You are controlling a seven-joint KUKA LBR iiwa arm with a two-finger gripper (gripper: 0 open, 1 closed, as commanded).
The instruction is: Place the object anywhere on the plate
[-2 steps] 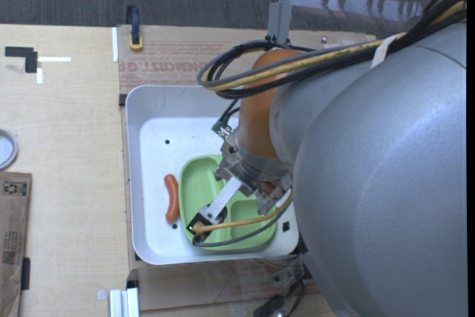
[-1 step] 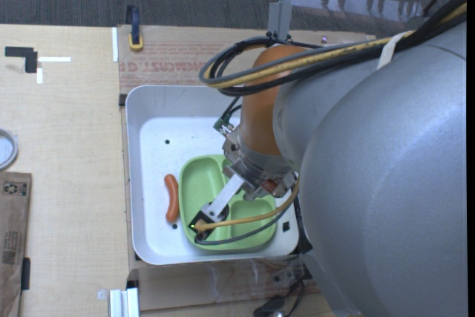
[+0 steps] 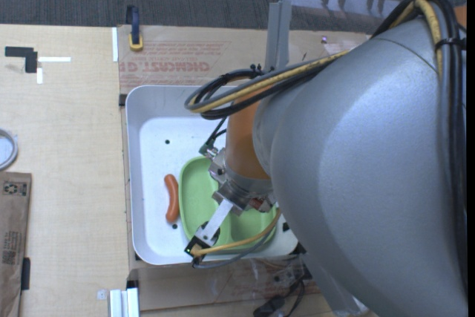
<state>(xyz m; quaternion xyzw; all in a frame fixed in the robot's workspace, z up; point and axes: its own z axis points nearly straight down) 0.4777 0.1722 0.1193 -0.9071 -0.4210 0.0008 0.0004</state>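
- We see a pale wooden bench (image 3: 67, 122).
- A white bin (image 3: 134, 159) sits on it, with printed cardboard (image 3: 185, 56) at the bin's far side.
- At the bench's left edge lie a clear ring (image 3: 4, 150) and a brown paper bag (image 3: 13, 226).

Wears smooth, rounded grey casing (image 3: 356, 159), broad and bulky, with soft sheen. Carries orange band (image 3: 241, 137) above wrist. Narrows to silvery metal flange (image 3: 230, 185) with darker seams. Trails black and yellow cables (image 3: 289, 67) bundled along upper side, looping loosely past band.

Orange sausage (image 3: 171, 198) lying on bin floor, just left of green plate (image 3: 194, 193).
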